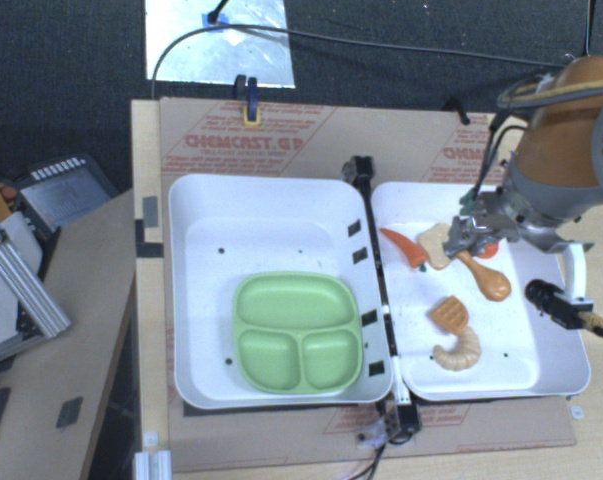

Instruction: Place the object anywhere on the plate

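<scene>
The plate (pixel 297 331), a glossy green plastic dish with three compartments, is sitting bare in the left bin (pixel 196 268). Nothing is lying on it, so the whole placing is left. To its right, in the other bin (pixel 551 358), the hand (pixel 465 233) is hovering over a wooden-looking spoon (pixel 476 268) beside an orange carrot (pixel 406 248); its grip I cannot tell. A ridged cracker (pixel 448 314) and curled shrimp (pixel 459 350) are lying nearer.
</scene>
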`<act>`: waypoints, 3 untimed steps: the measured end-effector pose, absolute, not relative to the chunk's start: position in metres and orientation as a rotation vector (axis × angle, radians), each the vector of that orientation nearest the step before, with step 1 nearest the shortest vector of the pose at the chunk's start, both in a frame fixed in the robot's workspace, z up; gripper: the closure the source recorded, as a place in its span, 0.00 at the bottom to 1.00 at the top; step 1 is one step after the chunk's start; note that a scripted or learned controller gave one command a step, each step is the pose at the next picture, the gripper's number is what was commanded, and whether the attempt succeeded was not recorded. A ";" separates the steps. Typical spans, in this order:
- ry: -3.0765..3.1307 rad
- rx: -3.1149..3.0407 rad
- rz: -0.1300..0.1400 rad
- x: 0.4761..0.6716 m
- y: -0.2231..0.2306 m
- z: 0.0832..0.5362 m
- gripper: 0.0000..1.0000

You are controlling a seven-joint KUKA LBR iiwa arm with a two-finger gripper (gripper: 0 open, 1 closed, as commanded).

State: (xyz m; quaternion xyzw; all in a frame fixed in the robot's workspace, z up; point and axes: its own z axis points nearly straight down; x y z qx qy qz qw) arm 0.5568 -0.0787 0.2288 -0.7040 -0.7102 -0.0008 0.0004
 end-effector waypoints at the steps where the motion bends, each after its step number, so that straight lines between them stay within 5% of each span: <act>1: -2.229 -2.212 -0.001 0.540 -0.031 0.225 1.00; 3: -2.233 -2.209 -0.004 0.535 0.074 0.237 1.00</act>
